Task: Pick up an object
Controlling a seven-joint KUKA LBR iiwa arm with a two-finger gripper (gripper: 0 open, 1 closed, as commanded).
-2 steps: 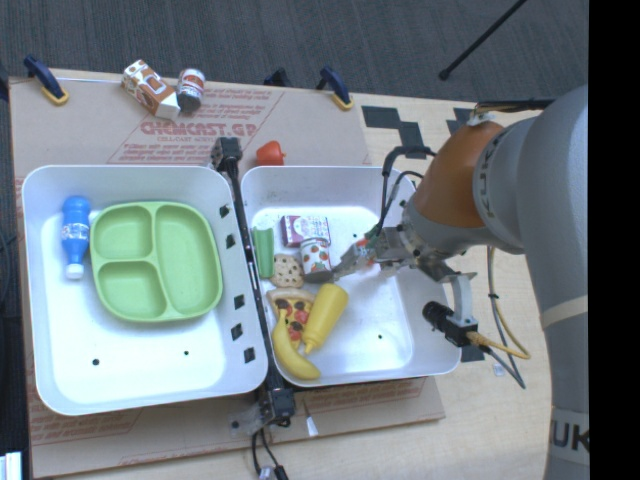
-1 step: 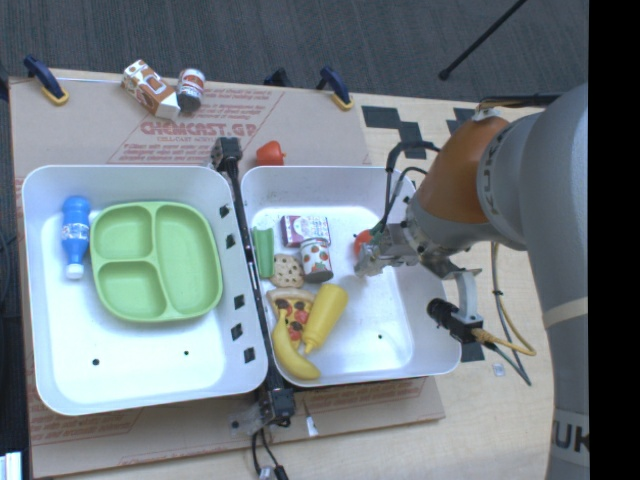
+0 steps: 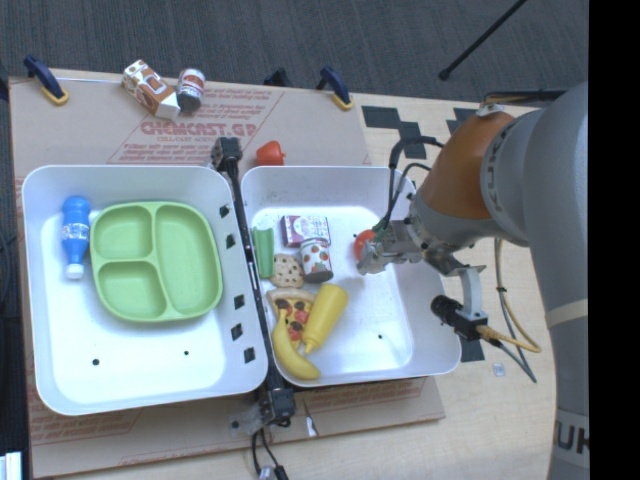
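Two white bins (image 3: 40,368) on a cardboard-covered bench (image 3: 300,118), dark carpet (image 3: 300,18) beyond.

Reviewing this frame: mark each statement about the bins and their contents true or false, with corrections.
1. The green divided plate lies in the left bin. True.
2. The blue bottle lies in the right bin. False: it lies in the left bin, beside the plate.
3. The banana is in the right bin. True.
4. The yellow mustard bottle stands outside both bins. False: it lies in the right bin.
5. The gripper is over the right bin. True.
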